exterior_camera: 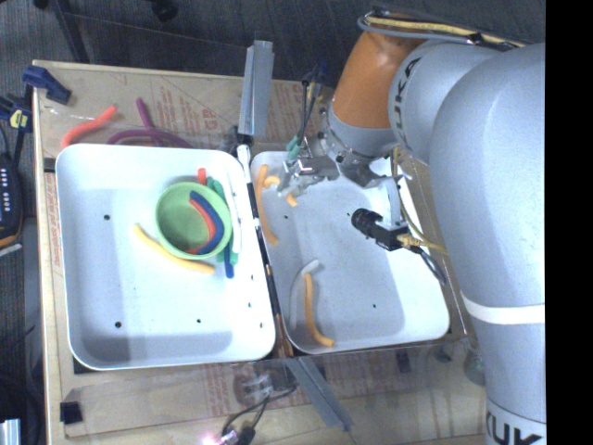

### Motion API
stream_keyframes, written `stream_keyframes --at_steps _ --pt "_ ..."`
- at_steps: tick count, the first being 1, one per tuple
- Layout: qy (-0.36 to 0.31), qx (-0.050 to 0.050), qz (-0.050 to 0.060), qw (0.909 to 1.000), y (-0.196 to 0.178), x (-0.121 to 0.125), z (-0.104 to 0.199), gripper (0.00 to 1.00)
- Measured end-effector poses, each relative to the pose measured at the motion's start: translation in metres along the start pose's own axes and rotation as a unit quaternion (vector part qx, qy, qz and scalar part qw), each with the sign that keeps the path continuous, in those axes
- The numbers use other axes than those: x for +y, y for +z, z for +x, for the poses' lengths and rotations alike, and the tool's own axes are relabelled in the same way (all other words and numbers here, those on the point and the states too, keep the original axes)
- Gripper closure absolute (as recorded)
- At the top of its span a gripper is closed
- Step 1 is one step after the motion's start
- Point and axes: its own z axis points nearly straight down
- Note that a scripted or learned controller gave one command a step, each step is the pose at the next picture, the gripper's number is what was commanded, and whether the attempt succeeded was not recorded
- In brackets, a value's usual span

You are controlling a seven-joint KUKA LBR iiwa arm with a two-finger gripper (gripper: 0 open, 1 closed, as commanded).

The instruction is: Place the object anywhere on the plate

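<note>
The green plate lies in the left bin, with a red and a blue curved strip on it. A yellow strip runs under its near rim, and green and blue sticks lie along its right side. My gripper hangs over the far left corner of the right bin. Small orange pieces lie just left of it, and another orange bit lies just below it. I see nothing held in the gripper.
A long orange strip lies along the right bin's left wall. An orange and grey curved strip sits near its front. Purple and red tubes lie on the bench behind the left bin. The arm's bulk covers the right bin's right side.
</note>
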Motion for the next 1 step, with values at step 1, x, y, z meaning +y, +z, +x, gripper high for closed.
stream_keyframes --at_steps 1 --pt "0.000 0.000 0.000 1.0000 -0.0001 0.0001 -0.0001 0.00"
